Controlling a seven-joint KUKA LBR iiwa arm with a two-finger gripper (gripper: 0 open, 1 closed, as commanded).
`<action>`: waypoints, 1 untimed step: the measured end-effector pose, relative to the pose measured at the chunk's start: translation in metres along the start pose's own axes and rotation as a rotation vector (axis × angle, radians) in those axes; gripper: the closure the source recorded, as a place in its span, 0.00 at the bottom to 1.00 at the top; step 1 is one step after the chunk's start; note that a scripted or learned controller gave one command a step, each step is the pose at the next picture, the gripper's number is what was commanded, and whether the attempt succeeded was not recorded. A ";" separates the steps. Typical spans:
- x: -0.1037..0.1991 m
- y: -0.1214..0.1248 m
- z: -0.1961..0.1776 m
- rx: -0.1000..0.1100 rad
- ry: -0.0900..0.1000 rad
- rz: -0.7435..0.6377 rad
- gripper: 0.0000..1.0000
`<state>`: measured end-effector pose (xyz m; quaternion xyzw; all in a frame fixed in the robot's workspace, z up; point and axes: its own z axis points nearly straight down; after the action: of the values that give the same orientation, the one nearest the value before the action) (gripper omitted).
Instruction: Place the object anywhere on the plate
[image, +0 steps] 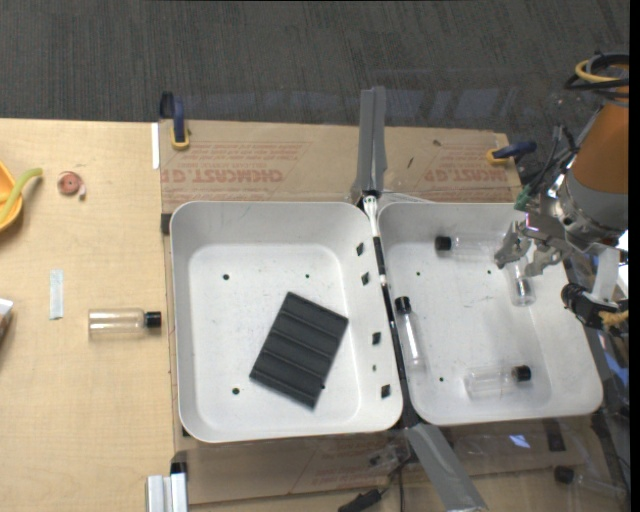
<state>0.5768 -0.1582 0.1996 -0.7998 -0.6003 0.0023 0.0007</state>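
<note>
The plate (299, 350) is a dark ribbed rectangle lying at a slant on the floor of the left bin (200, 300). My gripper (522, 258) hangs over the right side of the right bin (480, 400), far from the plate. A small clear vial (521, 289) points down from between its fingers, its upper end hidden by them. The gripper is shut on this vial.
Three more clear vials with black caps lie in the right bin: one at the back (447, 242), one along the left wall (406, 325), one near the front (496, 381). The divider between the bins (378, 290) stands between gripper and plate. Another vial (122, 320) lies on the bench at left.
</note>
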 end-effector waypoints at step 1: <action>0.105 0.048 0.002 -0.001 0.000 0.052 1.00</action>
<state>0.6527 -0.0707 0.1976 -0.8152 -0.5792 0.0020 0.0005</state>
